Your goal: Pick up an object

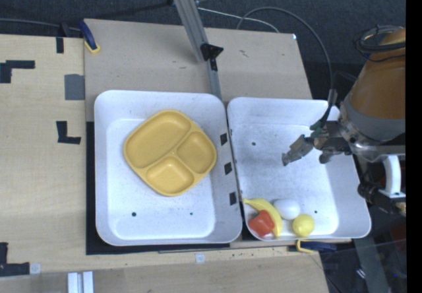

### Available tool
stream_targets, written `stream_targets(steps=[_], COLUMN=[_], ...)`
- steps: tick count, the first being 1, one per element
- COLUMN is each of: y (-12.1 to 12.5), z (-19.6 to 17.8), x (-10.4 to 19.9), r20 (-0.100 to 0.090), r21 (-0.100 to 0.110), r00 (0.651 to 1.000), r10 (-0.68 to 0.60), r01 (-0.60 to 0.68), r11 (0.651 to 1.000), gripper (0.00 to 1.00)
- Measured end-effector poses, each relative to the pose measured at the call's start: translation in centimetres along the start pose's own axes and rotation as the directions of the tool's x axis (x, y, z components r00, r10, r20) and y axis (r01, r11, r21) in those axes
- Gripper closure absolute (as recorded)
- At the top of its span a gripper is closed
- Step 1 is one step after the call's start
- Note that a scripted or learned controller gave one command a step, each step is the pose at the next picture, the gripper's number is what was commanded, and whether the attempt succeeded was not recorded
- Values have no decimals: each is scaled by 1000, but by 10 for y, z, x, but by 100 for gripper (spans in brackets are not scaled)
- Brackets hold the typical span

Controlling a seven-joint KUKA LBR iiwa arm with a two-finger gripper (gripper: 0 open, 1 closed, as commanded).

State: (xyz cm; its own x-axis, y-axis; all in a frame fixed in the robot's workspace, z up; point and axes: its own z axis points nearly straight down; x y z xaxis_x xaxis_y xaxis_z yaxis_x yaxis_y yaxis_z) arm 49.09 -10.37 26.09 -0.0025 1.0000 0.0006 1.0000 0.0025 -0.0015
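Note:
Several small toy foods lie together at the front edge of the right bin (264, 120): a yellow banana (258, 204), a red piece (262, 222), a white egg-like ball (287, 208) and a yellow round fruit (303, 224). My gripper (311, 153) hangs over the middle right of this bin, above and behind the foods and apart from them. Its two dark fingers (295, 151) are spread open with nothing between them.
A yellow divided plate (170, 152) lies in the left bin (109, 173). A grey metal bar (188, 8) slants down from the top to the divider between the bins. A thin cable (316, 41) loops behind the right bin.

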Motion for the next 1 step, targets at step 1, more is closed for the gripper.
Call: stream_targets(steps=[1], y=[0], z=[0], x=[0], r20=[0], r21=[0], r00=[1000], r10=[0], r01=[0], r11=[1000], gripper=[0])
